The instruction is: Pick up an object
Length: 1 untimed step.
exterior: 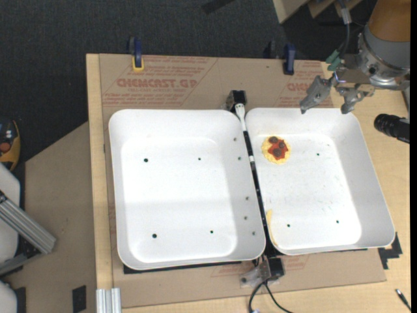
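A small round yellow object with red and dark pieces on top (276, 149) lies in the right bin (365, 194), near its far left corner. My gripper (331, 100) hangs above the far rim of that bin, up and to the right of the object and well apart from it. Its two grey fingers (313, 95) are spread wide with nothing between them.
The left bin (130, 194) sits beside the right one on a brown board (189, 77). Blue and yellow clamps (136, 52) hold the board's far edge. A black fitting (236, 100) sits between the bins at the back. A pale strip (268, 222) lies at the right bin's near left edge.
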Available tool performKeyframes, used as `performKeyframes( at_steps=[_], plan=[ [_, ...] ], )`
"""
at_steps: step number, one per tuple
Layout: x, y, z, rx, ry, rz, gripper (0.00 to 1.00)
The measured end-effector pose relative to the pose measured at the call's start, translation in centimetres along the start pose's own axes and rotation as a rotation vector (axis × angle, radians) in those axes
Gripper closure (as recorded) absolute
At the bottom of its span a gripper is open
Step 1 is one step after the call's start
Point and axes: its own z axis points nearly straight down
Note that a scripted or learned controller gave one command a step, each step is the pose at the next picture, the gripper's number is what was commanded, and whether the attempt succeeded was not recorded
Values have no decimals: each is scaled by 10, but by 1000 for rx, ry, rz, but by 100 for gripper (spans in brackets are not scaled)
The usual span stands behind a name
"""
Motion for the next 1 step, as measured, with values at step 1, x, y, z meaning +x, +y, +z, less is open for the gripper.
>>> performKeyframes(
  at_steps=[1],
  plan=[
    [13,50,130,2,0,1,0]
  ],
)
